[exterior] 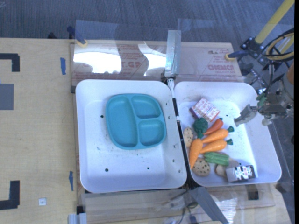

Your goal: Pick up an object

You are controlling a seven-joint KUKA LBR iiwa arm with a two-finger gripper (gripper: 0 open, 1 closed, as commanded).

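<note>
Fingers: the fingers (246,114) hang over the right bin's right half, near its upper right corner; how far apart they stand cannot be told from this view, and nothing shows between them.
Arm: dark wrist and cables come in from the right edge, above the bin's rim.
Right bin (266,146): toy food lies clustered in its left half, well apart from the fingers.
Wafer block (204,109): pink and white, topmost in the cluster.
Broccoli (200,126): dark green, just below the wafer block.
Carrots (214,139): several orange ones, fanned out from the cluster's left side.
Cookie (202,167): at the bottom, beside a green vegetable (217,158).
Carton (240,172): dark and white, near the bin's lower rim.
Left bin (91,162): holds a teal divided plate (135,121).
Desk (35,125): pale wood, left of the bins.
</note>
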